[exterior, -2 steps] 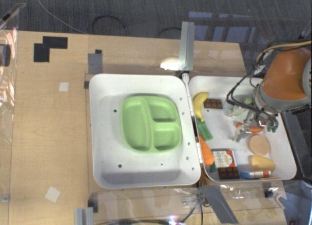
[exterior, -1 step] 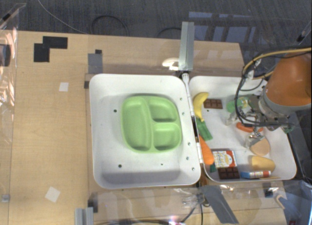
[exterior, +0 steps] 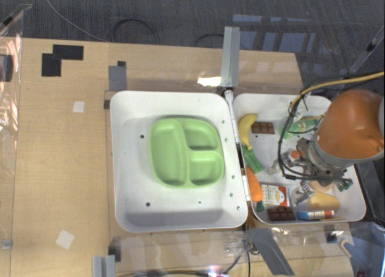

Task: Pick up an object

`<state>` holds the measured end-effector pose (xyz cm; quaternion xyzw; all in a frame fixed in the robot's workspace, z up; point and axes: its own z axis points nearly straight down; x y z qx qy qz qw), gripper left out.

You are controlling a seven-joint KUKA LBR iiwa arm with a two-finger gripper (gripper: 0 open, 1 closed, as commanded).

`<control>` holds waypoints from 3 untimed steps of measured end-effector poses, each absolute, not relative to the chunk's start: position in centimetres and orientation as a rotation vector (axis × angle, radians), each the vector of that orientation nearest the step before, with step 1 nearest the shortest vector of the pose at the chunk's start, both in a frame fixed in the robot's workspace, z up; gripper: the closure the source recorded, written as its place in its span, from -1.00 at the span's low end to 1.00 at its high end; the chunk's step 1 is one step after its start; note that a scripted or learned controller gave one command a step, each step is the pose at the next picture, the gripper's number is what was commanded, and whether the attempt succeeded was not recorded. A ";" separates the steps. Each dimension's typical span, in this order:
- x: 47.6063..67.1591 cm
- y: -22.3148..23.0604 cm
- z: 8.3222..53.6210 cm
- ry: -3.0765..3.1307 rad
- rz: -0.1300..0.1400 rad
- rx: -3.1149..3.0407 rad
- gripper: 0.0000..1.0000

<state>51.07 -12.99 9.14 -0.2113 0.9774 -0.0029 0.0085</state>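
The right bin [exterior: 360, 208] holds several small objects. A yellow banana [exterior: 246, 127] and a brown chocolate square [exterior: 263, 128] lie at its far left. A green item [exterior: 252, 161] and an orange carrot [exterior: 254, 187] lie along the left wall. Near the front are a small printed box [exterior: 274, 195], a dark chocolate bar [exterior: 280, 214], a red-and-white marker [exterior: 315, 214] and a pale yellow wedge [exterior: 325, 200]. The arm's orange band [exterior: 351, 125] hangs over the bin's right half. My gripper [exterior: 311, 176] points down beneath it, just above the wedge and box, largely hidden by the wrist.
The left bin [exterior: 129, 149] carries a green divided plate [exterior: 185, 151]. A metal post [exterior: 230, 59] stands behind the wall between the two bins. Black and yellow cables [exterior: 289, 119] loop from the wrist over the right bin. Bare wooden bench [exterior: 54, 167] lies to the left.
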 end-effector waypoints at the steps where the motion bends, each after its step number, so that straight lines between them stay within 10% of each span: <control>1: 57.6 -20.8 18.4 3.060 -0.015 -0.636 -1.00; 2: 55.8 -17.5 9.0 3.039 -0.010 -0.732 -1.00; 3: 58.7 -16.1 9.0 3.078 -0.007 -0.550 -1.00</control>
